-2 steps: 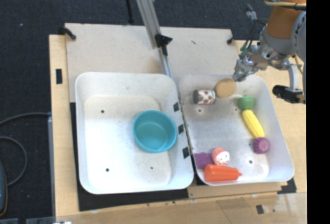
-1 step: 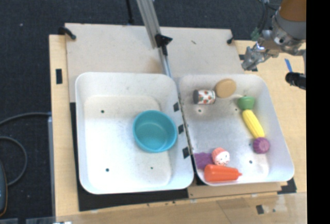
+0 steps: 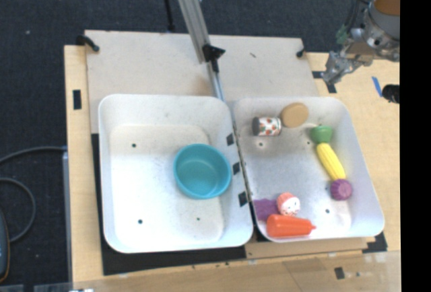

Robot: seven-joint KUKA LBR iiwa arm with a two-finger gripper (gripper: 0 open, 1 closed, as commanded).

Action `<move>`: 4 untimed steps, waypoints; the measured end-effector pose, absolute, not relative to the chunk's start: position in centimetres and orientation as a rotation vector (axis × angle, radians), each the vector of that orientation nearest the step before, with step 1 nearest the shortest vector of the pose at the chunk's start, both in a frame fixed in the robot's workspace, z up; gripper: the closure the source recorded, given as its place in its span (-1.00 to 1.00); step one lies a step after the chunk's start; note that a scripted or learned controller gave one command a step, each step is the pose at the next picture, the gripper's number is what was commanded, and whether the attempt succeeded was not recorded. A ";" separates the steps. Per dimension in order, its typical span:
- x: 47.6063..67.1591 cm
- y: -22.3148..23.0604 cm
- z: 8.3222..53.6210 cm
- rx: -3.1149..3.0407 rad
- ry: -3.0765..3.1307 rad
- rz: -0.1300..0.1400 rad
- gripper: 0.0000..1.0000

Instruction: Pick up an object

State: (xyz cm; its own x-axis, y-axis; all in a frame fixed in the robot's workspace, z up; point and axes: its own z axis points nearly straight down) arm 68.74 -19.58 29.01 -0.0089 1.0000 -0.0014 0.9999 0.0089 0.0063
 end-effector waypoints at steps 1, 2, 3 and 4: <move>66.8 -15.8 27.8 2.216 2.226 -0.001 1.00; 64.3 -11.6 28.3 2.215 2.227 0.002 1.00; 62.3 -7.7 28.3 2.215 2.228 0.002 1.00; 59.5 -3.3 28.4 2.214 2.230 0.002 1.00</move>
State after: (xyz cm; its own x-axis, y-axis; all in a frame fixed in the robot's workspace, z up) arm 59.45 -3.27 28.37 -0.0069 1.0000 0.0018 1.0000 0.0069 0.0003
